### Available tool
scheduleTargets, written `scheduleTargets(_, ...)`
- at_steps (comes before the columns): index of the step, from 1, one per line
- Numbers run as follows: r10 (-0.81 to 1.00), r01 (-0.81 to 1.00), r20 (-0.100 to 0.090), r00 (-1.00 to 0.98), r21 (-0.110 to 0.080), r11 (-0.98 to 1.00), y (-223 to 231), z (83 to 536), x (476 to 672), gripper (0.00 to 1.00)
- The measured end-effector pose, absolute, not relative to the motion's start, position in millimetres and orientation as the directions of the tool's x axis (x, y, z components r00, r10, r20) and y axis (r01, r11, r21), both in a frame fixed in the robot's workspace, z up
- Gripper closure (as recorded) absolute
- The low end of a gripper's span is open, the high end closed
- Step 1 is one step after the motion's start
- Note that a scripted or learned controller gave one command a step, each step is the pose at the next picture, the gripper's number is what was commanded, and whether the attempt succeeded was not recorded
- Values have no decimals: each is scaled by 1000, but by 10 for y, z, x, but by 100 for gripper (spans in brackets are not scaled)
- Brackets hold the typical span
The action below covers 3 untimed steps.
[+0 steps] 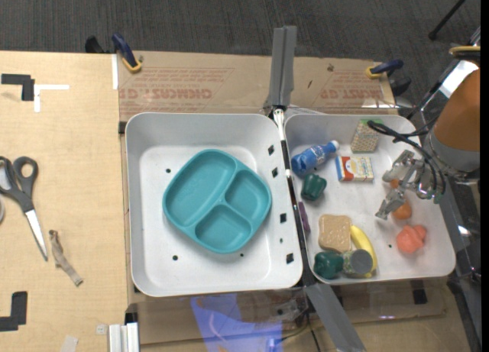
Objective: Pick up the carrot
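Observation:
The carrot is a small orange piece lying on the floor of the right bin, near its right wall; part of it is hidden under the gripper. My gripper hangs low over it at the end of the grey and orange arm. Its two grey fingers stand open, one finger behind the carrot and the other touching or just beside the carrot's left side. I cannot tell whether the carrot is between them.
A red-orange fruit lies just in front of the carrot. Further left lie a white and red box, a blue bottle, a green cup, a tan block and a banana. A teal divided plate sits in the left bin.

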<state>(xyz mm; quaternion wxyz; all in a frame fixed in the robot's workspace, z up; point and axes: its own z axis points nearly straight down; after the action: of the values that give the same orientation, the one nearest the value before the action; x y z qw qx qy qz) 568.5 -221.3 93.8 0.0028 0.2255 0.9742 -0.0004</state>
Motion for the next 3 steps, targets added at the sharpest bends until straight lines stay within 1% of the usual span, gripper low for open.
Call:
scheduleTargets(1,435,435,-11,-900,0,900,-2204,1046,5705,100)
scheduleTargets(2,171,171,-4,-985,-1,985,-2219,2200,5330,100)
scheduleTargets(3,462,462,-1,-887,1,887,-2212,1332,4787,100)
